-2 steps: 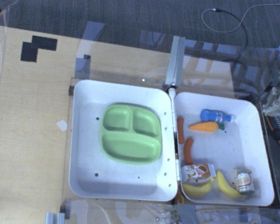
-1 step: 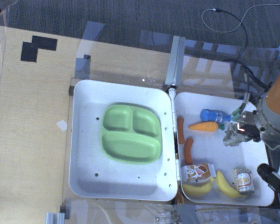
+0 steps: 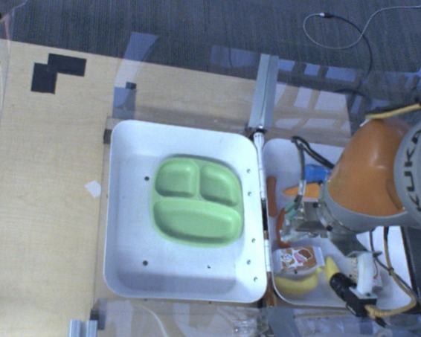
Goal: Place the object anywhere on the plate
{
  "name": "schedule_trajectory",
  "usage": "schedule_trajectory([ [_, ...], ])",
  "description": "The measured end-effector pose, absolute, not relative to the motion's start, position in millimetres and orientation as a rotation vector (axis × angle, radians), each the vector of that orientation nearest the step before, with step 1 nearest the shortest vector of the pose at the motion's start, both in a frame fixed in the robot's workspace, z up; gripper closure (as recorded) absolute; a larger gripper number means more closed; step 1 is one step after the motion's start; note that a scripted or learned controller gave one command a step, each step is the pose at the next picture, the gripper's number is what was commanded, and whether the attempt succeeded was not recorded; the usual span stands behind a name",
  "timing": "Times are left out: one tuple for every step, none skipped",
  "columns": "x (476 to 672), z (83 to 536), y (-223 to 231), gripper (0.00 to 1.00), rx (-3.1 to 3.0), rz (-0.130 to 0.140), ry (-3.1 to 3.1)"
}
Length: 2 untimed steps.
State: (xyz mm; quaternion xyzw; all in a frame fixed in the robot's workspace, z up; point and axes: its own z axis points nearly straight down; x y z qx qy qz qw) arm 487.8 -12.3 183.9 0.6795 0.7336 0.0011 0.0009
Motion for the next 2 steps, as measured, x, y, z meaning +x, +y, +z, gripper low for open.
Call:
schedule_trajectory([
  [548.0,203.7,51.6,1.00,1.872,0.008,2.518],
  [529.6,118.3,145.7,1.00,1.669,0.003,2.661],
])
